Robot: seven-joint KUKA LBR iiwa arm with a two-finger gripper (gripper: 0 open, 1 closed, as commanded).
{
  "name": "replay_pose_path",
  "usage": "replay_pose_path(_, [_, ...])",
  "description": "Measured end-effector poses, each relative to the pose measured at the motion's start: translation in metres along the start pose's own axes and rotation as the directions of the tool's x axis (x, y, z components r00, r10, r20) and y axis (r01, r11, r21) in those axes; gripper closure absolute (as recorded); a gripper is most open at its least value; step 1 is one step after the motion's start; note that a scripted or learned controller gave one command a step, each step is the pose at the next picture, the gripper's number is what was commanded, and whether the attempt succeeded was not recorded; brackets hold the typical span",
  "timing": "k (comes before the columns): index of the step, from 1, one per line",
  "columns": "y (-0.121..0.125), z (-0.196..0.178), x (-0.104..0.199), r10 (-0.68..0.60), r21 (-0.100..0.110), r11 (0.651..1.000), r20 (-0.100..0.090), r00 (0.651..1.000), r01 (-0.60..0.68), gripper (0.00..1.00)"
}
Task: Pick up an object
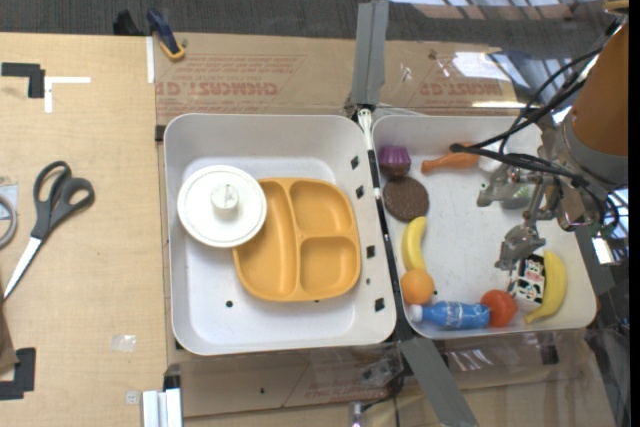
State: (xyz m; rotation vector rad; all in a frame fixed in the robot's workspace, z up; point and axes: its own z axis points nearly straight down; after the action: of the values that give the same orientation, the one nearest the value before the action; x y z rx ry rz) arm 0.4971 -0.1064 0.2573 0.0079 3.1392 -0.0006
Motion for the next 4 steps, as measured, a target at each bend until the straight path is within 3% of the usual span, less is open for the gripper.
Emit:
replay_pose_path(1, [0.018, 0.065, -0.063, 0.103, 0.000, 0.995, 0.000, 0.995, -0.103, 0.00])
replay_pose_path(2, [0.010, 0.160, -0.138, 0.064, 0.000, 0.998, 0.003, 0.998, -0.064, 0.00])
replay_pose_path(3, [-0.015, 0.165, -0.095, 0.161, 0.000, 0.987, 0.000, 0.987, -0.161, 0.00])
replay_pose_path(4, [-0.097, 0.164, -0.060, 0.371, 0.000, 0.929, 0.002, 0.929, -0.371, 0.00])
